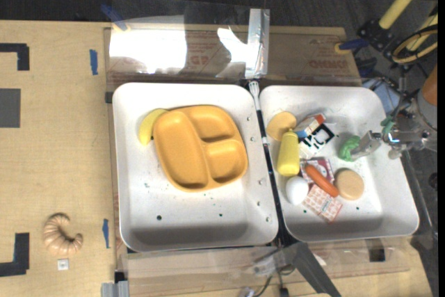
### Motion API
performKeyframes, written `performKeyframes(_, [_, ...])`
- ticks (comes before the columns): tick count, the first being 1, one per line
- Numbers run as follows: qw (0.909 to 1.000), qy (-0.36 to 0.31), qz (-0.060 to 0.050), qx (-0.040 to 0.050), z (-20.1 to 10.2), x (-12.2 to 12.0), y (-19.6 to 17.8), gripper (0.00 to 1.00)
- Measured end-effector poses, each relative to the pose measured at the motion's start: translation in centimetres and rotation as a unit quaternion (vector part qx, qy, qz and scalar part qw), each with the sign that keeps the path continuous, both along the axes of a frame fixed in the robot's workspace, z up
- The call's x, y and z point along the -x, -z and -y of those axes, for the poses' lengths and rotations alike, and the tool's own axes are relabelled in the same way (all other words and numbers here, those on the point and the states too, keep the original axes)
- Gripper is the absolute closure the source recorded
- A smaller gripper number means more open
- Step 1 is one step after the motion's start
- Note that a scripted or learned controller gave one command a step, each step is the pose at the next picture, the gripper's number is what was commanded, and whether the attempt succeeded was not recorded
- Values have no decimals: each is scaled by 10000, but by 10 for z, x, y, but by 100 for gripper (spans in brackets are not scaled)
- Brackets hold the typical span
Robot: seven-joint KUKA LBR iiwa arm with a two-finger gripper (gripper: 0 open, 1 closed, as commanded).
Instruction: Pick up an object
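The claw (389, 138) hung at the right bin's (400, 219) right edge, just beside a green object (349, 147); whether it was open, I cannot tell. Next, it needed lowering onto an object.

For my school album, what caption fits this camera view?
Gripper at the right bin's edge beside toy food; a yellow divided tray fills the left bin.

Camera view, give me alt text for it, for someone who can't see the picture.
The gripper hangs over the right bin, beside a green item among a yellow bottle, a carrot and a white egg. The left bin holds a yellow divided tray partly covering a banana.
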State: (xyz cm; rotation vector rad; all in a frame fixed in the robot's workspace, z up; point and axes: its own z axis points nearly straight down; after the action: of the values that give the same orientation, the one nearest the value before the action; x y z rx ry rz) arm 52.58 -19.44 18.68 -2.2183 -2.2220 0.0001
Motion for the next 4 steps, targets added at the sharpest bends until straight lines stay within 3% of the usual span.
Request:
performKeyframes(1, [9976,691,40,21,30,7,-87,0])
performKeyframes(2, [9866,1628,-33,0,-8,48,34,0])
performKeyframes(3, [9675,2527,-22,-2,-19,47,48,0])
performKeyframes(4, [9398,3417,-21,-3,-50,47,55,0])
